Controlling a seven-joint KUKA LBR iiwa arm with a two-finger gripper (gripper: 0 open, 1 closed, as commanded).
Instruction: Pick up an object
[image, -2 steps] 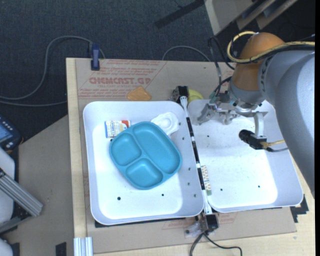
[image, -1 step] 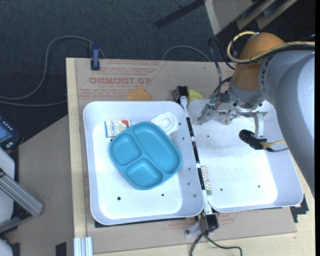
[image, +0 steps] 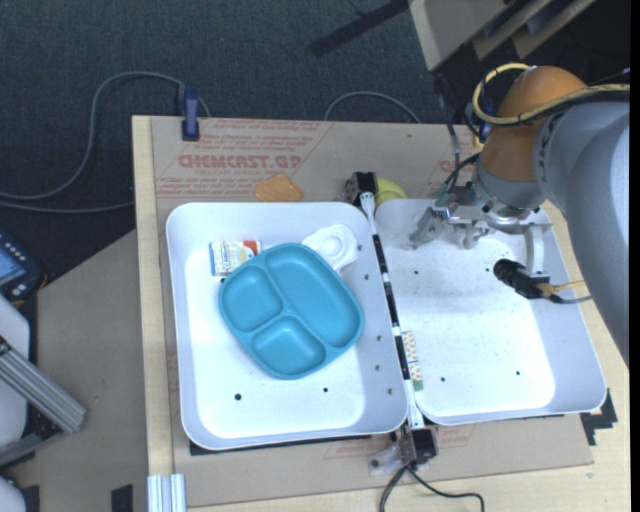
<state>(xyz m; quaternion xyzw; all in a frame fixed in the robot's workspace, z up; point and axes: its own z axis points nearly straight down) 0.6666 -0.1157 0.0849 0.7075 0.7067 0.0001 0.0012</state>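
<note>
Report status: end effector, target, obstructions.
End effector over right bin's far edge, nothing visibly gripped. Blue divided plate in left bin. No obstructions seen.

- A blue divided plate (image: 290, 309) with three compartments lies flat, right way up, in the middle of the left bin (image: 190, 380), turned at a slant to the bin's sides
- A small white cup-like piece (image: 333, 245) lies at the plate's far right edge, touching or slightly overlapped by it
- A small flat packet (image: 232, 255), white with red and yellow print, lies at the plate's far left edge, partly tucked beside it
</note>
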